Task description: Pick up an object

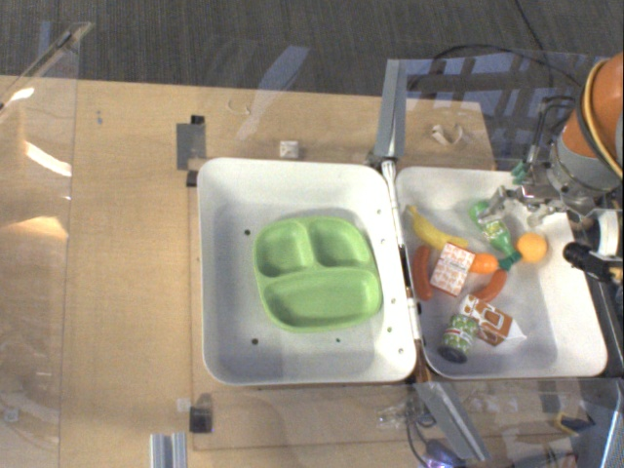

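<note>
Jaws (522, 195) over right bin (575, 359), state can't tell; nearest orange ball (531, 248) looks light, smooth, may roll; pinch across its middle.

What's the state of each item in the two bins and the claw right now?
green divided plate: flat in left bin, compartments bare
banana: lying in right bin, near left wall
orange ball: resting loose, below the claw
small can: tipped on its side
brown-white carton: lying flat beside the can
claw: low over right bin's top edge, nothing seen held
</note>
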`<control>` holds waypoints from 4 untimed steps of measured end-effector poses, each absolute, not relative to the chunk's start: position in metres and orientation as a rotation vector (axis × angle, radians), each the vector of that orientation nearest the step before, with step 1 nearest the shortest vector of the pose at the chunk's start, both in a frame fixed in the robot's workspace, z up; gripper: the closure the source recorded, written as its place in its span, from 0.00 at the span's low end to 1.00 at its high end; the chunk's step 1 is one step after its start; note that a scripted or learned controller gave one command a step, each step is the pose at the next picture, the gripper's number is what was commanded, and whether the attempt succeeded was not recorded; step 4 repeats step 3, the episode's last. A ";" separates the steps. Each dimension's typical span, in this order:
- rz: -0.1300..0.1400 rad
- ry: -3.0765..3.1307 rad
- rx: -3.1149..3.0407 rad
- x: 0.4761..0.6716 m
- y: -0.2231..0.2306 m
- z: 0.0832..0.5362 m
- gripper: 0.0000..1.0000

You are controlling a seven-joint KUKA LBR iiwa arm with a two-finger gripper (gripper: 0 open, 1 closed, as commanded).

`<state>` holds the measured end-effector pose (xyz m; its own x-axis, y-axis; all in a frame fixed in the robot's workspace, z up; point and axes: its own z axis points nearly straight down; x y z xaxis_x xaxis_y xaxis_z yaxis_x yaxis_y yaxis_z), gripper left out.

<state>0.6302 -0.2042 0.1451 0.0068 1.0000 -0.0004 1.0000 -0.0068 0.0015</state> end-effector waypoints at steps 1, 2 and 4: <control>0.011 2.220 2.203 0.652 -0.175 0.092 0.00; 0.018 2.221 2.191 0.655 -0.174 0.105 1.00; 0.009 2.099 2.330 0.628 -0.114 0.194 1.00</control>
